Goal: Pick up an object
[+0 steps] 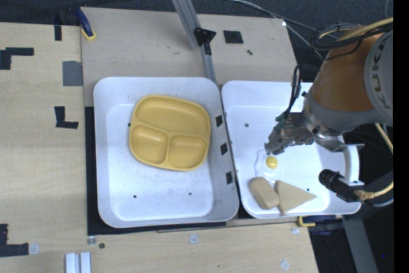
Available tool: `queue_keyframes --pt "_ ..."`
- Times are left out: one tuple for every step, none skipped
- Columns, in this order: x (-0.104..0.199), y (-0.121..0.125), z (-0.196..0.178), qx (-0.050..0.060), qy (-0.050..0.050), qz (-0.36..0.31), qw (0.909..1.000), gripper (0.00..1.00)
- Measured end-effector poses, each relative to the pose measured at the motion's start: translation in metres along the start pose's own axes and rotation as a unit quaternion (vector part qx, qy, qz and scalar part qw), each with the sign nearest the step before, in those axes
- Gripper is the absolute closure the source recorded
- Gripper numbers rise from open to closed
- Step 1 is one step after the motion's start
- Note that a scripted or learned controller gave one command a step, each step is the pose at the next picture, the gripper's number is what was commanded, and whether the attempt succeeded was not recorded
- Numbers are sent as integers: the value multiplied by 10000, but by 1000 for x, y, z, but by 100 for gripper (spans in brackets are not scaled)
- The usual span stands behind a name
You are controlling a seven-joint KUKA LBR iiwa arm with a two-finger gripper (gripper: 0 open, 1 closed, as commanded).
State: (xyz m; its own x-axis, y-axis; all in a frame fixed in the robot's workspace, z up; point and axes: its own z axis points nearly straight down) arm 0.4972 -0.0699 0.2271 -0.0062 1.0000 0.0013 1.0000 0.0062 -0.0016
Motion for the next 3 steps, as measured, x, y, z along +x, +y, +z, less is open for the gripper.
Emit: queue_keyframes --pt "52 1 -8 -1 1 -7 10000 100" --pt "113 8 4 5 -6 -5 10000 100" --pt "156 14 7 7 -4 -1 10000 100"
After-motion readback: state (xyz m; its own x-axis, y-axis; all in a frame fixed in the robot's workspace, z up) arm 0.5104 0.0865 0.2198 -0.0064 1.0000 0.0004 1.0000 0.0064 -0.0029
